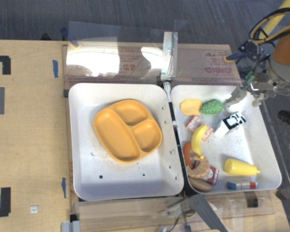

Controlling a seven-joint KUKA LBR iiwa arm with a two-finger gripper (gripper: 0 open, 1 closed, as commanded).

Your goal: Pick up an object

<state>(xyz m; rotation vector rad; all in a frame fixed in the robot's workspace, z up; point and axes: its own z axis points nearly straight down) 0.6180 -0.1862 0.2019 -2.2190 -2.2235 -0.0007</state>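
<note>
We see 2 shallow white bins side by side. The left bin [82, 178] holds an orange 3-compartment plastic plate [128, 129]. The right bin [268, 151] holds a yellow banana [198, 140], a green leafy toy [211, 107] and a yellow lemon-shaped toy [191, 106]. The gripper [245, 94] hangs over its far right corner.

arm [282, 57] cut off at right edge, small packet [193, 123] label unreadable
</note>
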